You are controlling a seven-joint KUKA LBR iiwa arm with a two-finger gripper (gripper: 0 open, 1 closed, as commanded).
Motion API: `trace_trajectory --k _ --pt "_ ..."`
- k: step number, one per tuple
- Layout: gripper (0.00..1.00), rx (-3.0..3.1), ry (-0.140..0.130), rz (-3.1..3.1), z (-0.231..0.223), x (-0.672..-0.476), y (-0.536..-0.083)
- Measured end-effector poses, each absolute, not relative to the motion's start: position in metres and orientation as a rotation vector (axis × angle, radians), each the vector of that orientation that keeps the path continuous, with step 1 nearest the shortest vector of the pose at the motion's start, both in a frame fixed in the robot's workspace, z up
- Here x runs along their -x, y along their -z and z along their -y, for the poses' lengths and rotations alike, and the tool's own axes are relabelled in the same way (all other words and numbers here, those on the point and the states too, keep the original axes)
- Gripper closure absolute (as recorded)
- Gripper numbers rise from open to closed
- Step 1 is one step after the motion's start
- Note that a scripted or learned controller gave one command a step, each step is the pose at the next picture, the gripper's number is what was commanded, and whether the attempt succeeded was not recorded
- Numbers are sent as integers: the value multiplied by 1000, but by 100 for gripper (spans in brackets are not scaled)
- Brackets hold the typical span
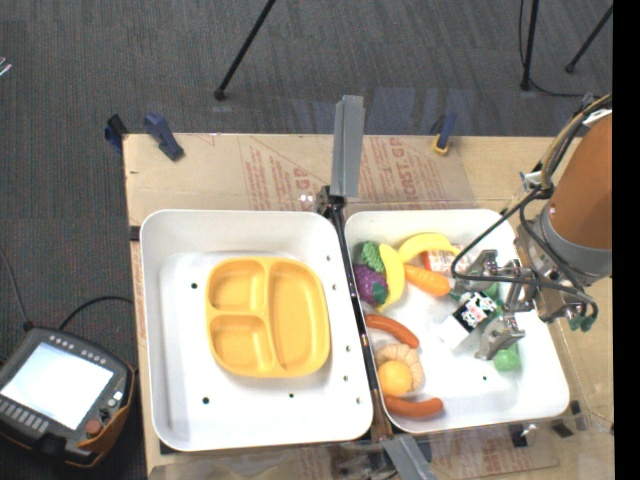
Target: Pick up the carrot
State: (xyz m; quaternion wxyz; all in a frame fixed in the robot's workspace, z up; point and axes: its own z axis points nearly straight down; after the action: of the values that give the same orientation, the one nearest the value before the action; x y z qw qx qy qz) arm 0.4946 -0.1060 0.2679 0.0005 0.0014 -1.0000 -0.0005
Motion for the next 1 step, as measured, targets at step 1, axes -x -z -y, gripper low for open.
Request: trace_trajectory --k 1 --pt "0 322 2 3120 87 -545 -197"
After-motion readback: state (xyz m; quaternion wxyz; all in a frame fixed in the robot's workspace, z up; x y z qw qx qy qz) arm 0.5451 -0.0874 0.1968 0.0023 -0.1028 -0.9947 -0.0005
